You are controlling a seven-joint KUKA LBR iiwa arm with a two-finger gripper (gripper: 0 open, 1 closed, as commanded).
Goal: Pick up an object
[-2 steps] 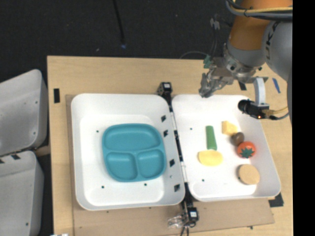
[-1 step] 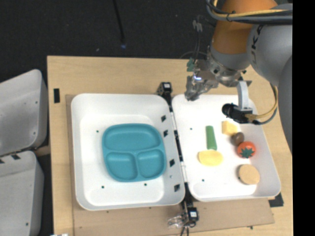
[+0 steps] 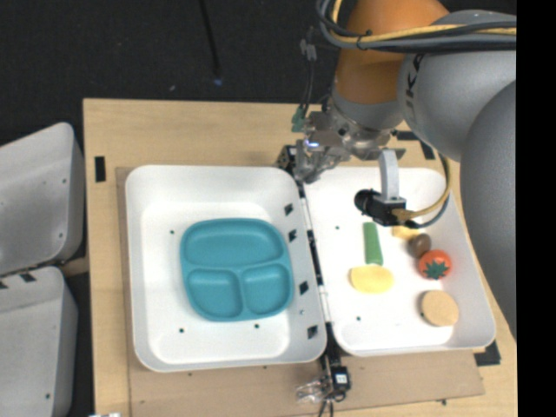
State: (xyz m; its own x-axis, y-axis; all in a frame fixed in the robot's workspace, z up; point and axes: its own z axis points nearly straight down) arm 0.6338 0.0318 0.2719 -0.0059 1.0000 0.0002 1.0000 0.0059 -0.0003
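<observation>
The right bin (image 3: pixel 469 328) holds several small items: a green stick (image 3: pixel 373 243), a yellow lumpy piece (image 3: pixel 371 279), a small brown ball (image 3: pixel 419 243), a red fruit with a green top (image 3: pixel 434 265) and a tan round disc (image 3: pixel 439 308). The arm's orange band and grey wrist hang over the back of this bin. My gripper (image 3: pixel 308 156) sits at the far end of the divider between the two bins, up and to the left of all the items. Nothing shows in its grasp.
A teal divided plate (image 3: pixel 236 268) lies in the middle of the left bin (image 3: pixel 143 233). A black part with a grey strip and a yellow cable (image 3: pixel 380 203) hangs just behind the green stick. The wooden bench (image 3: pixel 104 137) surrounds both bins.
</observation>
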